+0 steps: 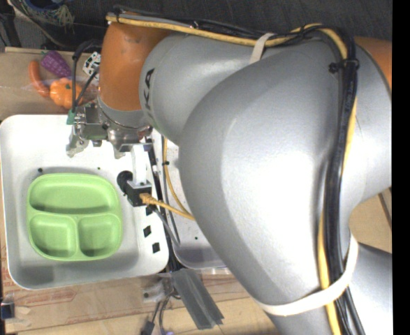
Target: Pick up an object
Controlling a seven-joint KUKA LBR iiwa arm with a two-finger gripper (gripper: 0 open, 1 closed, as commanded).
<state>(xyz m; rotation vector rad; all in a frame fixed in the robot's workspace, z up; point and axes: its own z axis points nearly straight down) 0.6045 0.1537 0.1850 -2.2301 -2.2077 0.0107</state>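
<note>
The gripper (pixel 86 135) is positioned over the upper edge of the left white bin (pixel 12 187). Whether it is open or closed, or holding anything, cannot be determined. A green compartment tray (pixel 72 215) lies flat in the bin, below the gripper and apart from it. Orange and purple toys (pixel 54 79) rest on the bench above the gripper, outside the bin. The grey arm (pixel 260 166) covers the right bin.

My gripper (pixel 86 142) hangs over the far end of the shallow white bin (pixel 12 138), just beyond the light-green three-compartment plastic tray (pixel 74 215) lying inside it.
</note>
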